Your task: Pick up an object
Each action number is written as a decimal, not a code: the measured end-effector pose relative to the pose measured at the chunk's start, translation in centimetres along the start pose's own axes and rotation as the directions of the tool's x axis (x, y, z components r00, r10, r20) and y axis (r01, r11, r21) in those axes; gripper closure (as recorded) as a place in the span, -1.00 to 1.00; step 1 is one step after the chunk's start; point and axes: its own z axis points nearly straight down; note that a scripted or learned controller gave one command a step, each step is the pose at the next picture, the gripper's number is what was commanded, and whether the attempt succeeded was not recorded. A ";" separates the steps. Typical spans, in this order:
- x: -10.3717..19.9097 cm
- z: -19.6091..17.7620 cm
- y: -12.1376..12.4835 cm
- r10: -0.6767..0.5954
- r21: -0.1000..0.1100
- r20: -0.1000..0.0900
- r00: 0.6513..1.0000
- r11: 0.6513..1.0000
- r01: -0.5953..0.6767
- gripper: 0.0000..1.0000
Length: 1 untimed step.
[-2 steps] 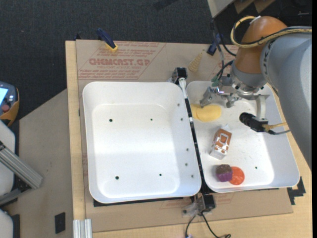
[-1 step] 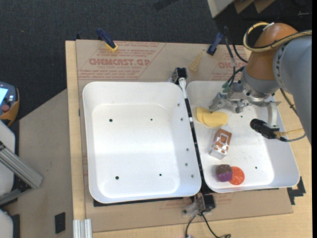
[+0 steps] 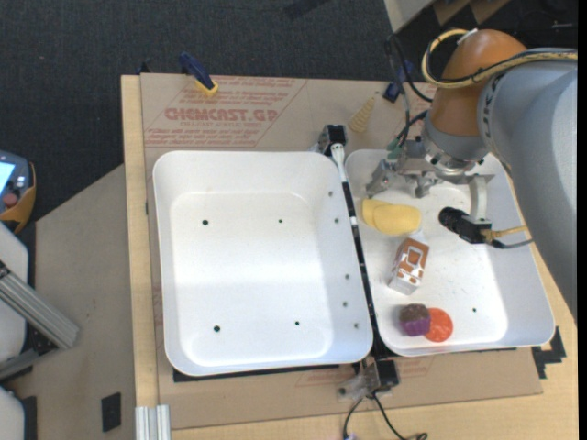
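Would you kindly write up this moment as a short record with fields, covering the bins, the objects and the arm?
bins: two shallow white bins side by side, left bin, right bin
right bin contents: pale yellow rounded lump; small white and orange box; dark purple ball touching an orange round piece
arm: grey arm with orange band above the right bin's far end
gripper: just beyond the yellow lump
held: nothing seen

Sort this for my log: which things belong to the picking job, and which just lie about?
Job: hand; yellow lump; small carton; purple piece; orange piece; right bin.
Lying about: left bin; cardboard sheet; blue clamp.
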 end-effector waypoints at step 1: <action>-0.1 -0.1 -9.7 0.008 0.008 -0.001 1.000 1.000 -0.008 -1.00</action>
